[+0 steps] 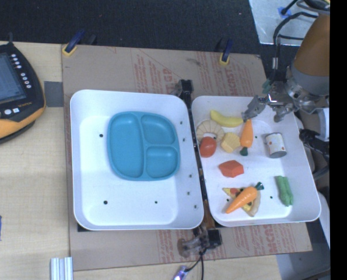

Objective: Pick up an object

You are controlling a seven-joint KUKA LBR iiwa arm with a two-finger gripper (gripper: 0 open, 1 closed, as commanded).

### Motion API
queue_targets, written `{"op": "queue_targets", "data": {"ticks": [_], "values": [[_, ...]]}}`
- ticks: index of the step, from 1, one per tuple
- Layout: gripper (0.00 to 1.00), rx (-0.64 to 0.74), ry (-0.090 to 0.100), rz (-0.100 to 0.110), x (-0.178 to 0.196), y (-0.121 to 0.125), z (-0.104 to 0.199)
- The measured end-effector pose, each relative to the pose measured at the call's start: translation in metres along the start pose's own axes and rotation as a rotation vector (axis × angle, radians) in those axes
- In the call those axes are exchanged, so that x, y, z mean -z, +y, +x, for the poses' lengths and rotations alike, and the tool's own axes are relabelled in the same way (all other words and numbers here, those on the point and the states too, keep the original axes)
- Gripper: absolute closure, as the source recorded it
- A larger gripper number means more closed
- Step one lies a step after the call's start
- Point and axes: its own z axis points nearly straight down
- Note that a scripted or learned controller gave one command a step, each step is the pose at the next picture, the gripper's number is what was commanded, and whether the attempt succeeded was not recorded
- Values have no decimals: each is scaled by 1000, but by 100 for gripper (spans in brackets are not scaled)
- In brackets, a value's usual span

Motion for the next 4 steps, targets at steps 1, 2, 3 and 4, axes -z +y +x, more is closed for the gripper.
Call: {"op": "queue_targets", "data": {"ticks": [1, 2, 3, 4], "values": [[0, 2, 0, 3, -105, 28, 40], [0, 3, -1, 4, -104, 26, 62], [0, 3, -1, -1, -104, 29, 62], [0, 1, -2, 3, -104, 9, 62]]}}
